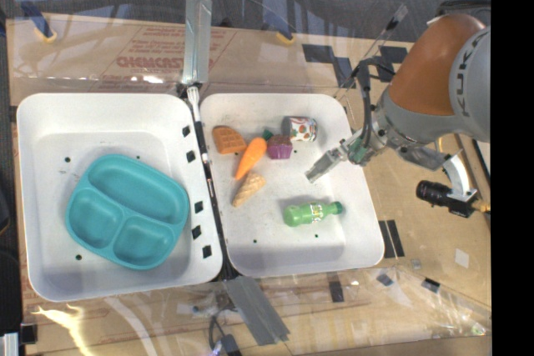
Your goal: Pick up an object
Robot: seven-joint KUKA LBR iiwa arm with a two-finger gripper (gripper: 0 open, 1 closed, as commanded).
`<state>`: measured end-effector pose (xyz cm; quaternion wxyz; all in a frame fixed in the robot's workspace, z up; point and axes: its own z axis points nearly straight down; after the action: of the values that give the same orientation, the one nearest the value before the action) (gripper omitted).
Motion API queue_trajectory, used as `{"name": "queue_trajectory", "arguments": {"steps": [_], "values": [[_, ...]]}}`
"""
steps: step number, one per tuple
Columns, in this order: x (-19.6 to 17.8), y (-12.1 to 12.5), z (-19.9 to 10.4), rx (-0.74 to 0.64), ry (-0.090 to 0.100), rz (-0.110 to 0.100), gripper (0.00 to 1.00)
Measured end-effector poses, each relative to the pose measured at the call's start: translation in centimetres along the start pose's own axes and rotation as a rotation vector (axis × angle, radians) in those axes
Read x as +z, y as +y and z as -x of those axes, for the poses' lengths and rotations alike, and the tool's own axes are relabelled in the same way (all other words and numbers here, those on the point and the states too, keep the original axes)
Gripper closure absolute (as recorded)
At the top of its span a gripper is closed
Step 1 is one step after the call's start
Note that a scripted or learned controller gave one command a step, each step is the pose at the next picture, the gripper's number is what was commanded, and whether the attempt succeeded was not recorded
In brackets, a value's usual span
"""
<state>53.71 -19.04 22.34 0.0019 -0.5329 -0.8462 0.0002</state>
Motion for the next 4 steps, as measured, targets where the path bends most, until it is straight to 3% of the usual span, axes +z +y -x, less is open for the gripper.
{"name": "queue_trajectory", "arguments": {"steps": [1, 2, 3, 4], "values": [[-1.8, 6.2, 0.8, 0.262, -0.003, 0.003, 0.0], [3.2, 4.4, 0.6, 0.559, 0.001, -0.003, 0.0], [7.2, 10.4, -3.8, 0.95, 0.001, -0.002, 0.0], [12.8, 10.7, -4.2, 1.089, 0.0, 0.004, 0.0]]}}
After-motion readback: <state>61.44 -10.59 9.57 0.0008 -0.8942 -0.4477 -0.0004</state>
